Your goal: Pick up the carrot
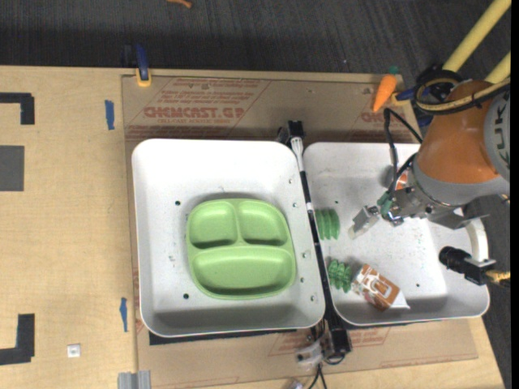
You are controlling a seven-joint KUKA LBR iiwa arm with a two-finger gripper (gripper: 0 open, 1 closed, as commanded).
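- The left bin (154, 217) sits well to the left of the claw (366, 219) and holds a green divided plate (240, 246).
- The right bin (357, 164) lies under the claw.
- The arm (458, 148) reaches in from the right; the claw hangs over the bin floor, and how far it is open I cannot tell, nor anything gripped.
- A snack packet (379, 287) lies below the claw, with a green ridged piece (338, 275) to its left and another (327, 223) just left of the claw.
- The carrot (384, 92) lies outside the bins, well above the claw on the cardboard.
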